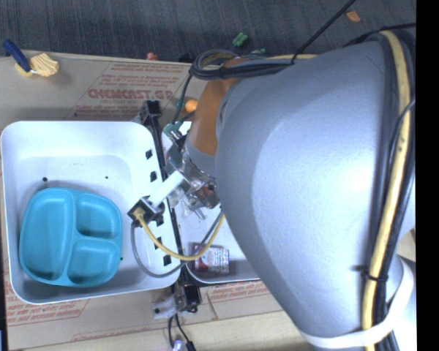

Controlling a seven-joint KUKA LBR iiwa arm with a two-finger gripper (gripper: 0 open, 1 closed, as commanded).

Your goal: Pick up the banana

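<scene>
- my own arm point(307, 196) is nearest the lens: a big grey shell that hides most of the bin to the right of the left bin point(73, 141).
- my claw point(194, 192) sits low at the seam between the two bins, just right of the left bin's right wall. too much cabling and bracket around it; i cannot tell how it is set or whether anything is in it.
- a blue divided tray point(69, 236) lies in the left bin, toward its near-left corner.
- a small can with a red label point(212, 258) lies just right of the left bin's near-right corner, under my wrist.
- banana: i can't place it; probably under my arm in the covered bin.
- step, as i judge it: down at the grasp, outcome unknown.
- next move calls for a straight lift, then a check of what comes up.
</scene>
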